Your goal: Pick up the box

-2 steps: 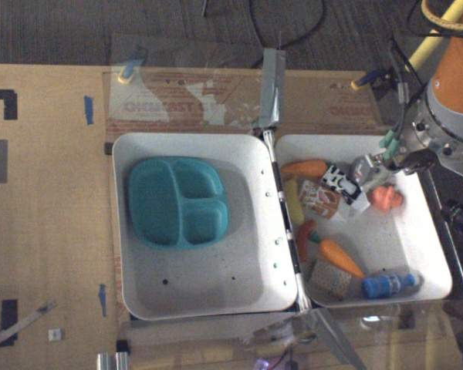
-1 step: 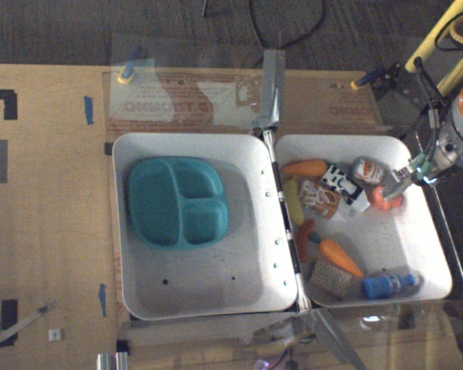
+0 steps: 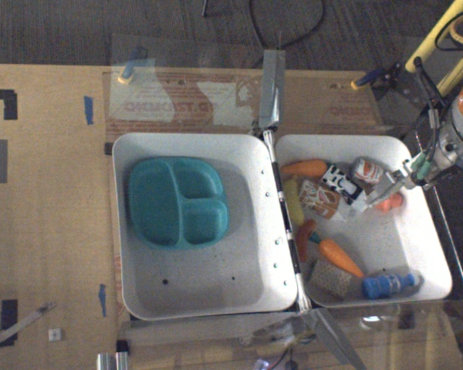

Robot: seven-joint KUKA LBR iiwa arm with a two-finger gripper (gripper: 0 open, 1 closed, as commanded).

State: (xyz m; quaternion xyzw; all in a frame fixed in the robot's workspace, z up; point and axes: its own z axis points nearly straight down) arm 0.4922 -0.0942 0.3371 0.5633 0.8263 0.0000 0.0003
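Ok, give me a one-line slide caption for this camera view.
Gripper hovers over the right bin of toy food near the box; teal divided plate in the left bin.

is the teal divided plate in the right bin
No, the teal divided plate lies in the left bin, apart from the food items.

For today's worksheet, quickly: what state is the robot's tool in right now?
Tool: cannot be told; it sits over the right bin among the items.
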